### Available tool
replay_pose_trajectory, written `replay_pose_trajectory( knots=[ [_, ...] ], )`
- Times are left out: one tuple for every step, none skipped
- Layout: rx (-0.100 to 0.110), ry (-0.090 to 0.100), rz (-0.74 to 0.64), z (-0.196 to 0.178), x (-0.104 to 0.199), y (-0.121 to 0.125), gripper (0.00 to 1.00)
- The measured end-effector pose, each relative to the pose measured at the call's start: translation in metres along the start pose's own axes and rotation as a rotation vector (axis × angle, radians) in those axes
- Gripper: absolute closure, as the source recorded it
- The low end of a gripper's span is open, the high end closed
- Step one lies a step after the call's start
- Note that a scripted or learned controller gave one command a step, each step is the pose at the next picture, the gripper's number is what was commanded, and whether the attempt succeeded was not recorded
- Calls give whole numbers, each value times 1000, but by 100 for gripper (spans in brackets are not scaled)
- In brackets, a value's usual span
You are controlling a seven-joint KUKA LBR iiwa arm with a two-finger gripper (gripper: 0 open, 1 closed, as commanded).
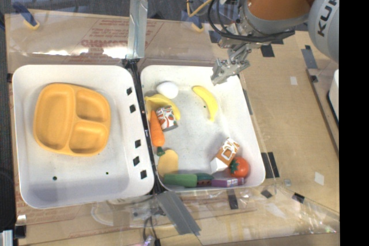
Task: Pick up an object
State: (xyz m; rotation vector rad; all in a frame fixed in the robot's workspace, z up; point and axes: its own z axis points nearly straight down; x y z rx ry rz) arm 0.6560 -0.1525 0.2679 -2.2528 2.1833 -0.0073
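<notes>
From my remote station: the metal two-finger gripper [226, 70] hangs at the far rim of the right-hand shallow white bin [249, 124], fingers slightly parted and holding nothing. The curved yellow plastic banana [206, 101] lies just below it; a white egg [168, 89] sits nearby. A yellow compartment tray [71, 118] fills the left bin [23, 141].

Yellow banana [206, 102], curved, lying flat, right bin [249, 118]
</notes>
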Motion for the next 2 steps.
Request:
replay_pose_trajectory(
  knots=[
    [-2, -2, -341, -36, 52, 0, 100],
    [-18, -12, -450, 145, 37, 42, 100]
  ],
)
